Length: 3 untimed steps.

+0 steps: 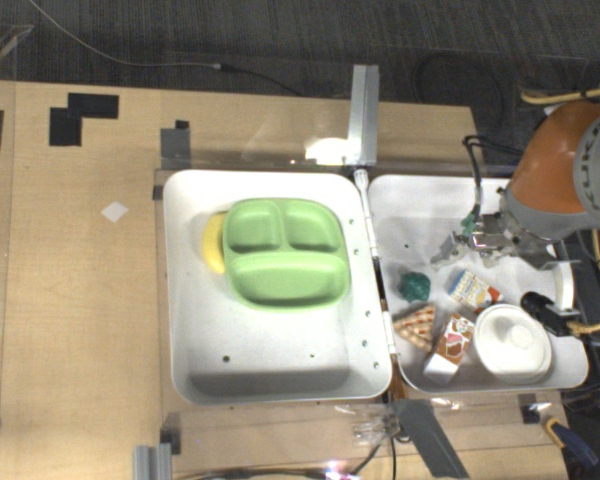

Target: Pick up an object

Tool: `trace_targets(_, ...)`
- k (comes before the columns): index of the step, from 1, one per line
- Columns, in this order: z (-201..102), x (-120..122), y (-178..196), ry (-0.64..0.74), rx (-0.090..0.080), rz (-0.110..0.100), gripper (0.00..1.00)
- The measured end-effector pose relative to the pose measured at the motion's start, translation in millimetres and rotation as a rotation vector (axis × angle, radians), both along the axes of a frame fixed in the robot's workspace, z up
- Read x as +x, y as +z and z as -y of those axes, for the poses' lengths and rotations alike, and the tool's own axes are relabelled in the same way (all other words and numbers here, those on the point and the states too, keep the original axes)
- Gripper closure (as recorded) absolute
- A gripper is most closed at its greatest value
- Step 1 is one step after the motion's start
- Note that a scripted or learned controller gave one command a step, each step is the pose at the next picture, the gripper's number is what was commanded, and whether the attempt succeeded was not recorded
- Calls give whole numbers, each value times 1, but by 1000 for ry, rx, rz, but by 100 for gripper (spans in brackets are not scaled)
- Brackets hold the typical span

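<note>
The hand (pixel 467 240) hangs over the upper middle of the right bin (pixel 410 190), at the end of the grey arm with its orange band (pixel 552 168) that comes in from the right side of the bench (pixel 80 298). Whether the hand is spread or pressed together I cannot tell; it reads as a small dark and metallic cluster, and nothing can be seen caught in it.

The likely things to pick all lie toward the bin's near edge from the hand. Closest is the small carton (pixel 470 288), just below the hand and a little toward the bin's right wall, lying tilted. The teal ball (pixel 414 287) sits below and toward the wall shared with the left bin (pixel 280 368). Further toward the near edge lie the pizza slice toy (pixel 417 325), a small box (pixel 454 340) and the white lidded cup (pixel 512 341), crowded and touching or nearly so.

So the coming move, I judge, turns on a short travel toward the near edge and then a descent. The carton is the nearest target; the ball stands more apart from its neighbours.

The left bin holds a green divided plate (pixel 283 252) lying over a yellow thing (pixel 213 243).
</note>
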<state>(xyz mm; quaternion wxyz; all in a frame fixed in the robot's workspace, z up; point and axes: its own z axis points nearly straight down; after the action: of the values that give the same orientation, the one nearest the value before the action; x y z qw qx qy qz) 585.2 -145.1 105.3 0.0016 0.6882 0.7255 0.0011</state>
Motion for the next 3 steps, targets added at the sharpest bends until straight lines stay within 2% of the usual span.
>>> trace_targets(1,15,-58,-9,3,0,-1,0)
trace_targets(2,15,-56,3,2,-1,5,100)
trace_targets(3,15,-56,3,2,-1,5,0)
